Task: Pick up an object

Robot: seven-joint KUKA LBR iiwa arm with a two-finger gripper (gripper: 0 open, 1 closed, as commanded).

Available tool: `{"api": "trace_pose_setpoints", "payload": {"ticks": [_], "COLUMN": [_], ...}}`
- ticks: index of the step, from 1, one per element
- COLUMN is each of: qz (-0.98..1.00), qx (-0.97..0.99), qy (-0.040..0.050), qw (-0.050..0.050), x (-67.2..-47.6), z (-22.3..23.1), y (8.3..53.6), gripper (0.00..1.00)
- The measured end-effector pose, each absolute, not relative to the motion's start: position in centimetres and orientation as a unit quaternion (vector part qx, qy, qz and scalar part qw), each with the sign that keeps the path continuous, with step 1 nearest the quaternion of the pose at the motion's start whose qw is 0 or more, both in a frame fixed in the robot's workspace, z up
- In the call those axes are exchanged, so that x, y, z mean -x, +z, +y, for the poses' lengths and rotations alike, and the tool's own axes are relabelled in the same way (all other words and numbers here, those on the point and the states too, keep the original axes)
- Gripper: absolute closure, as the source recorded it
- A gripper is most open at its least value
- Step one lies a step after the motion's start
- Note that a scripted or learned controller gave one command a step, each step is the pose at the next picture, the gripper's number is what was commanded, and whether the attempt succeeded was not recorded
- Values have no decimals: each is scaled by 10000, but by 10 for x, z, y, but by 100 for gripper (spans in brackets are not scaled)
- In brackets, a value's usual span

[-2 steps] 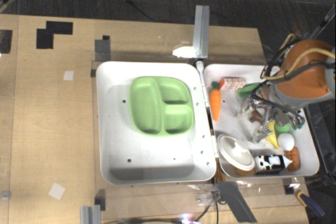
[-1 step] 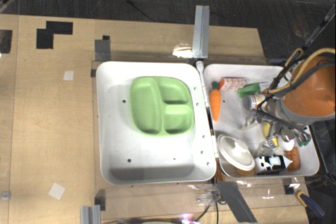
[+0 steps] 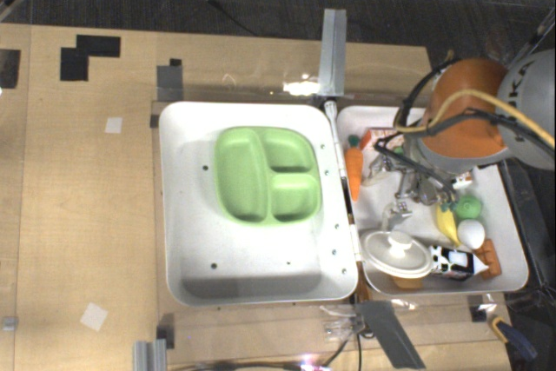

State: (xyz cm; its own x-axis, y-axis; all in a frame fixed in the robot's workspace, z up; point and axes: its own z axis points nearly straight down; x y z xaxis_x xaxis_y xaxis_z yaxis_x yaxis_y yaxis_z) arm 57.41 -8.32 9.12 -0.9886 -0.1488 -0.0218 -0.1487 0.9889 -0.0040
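My gripper (image 3: 401,202) hangs low over the middle of the right bin (image 3: 514,274), under the orange band of the arm. Just below it stands a white lidded bowl (image 3: 397,253). An orange carrot (image 3: 354,173) lies to its left along the bin's left wall. To its right lie a yellow banana (image 3: 446,222), a green ball (image 3: 469,207) and a white egg (image 3: 471,234). A black-and-white toy (image 3: 452,261) and a brown piece (image 3: 492,256) sit at the front right. I see nothing held in the gripper.
The left bin (image 3: 191,256) holds a green divided plate (image 3: 265,174) near its back. A metal post (image 3: 333,56) stands behind the gap between the bins. The arm covers the back right part of the right bin.
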Motion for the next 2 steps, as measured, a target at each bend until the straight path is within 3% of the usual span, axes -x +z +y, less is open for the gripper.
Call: {"api": "trace_pose_setpoints", "payload": {"ticks": [1,2], "qz": [9995,9995], "qx": [-297,-57], "qy": [-1,-31], "qw": [123,296], "x": [-541,-518], "z": [-88,-92], "y": [92,98], "gripper": [0,0]}}
